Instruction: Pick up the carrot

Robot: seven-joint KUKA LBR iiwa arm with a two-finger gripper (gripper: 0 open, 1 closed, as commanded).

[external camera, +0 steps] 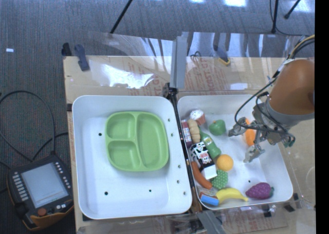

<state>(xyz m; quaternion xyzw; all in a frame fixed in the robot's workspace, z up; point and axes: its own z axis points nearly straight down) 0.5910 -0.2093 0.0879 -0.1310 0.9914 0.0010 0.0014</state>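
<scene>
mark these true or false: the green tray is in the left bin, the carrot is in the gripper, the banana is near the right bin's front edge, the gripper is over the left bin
1. The green tray lies in the left bin. True.
2. The carrot is in the gripper. False: it lies at the right bin's left side, apart from the gripper.
3. The banana is near the right bin's front edge. True.
4. The gripper is over the left bin. False: it is over the right bin.
</scene>
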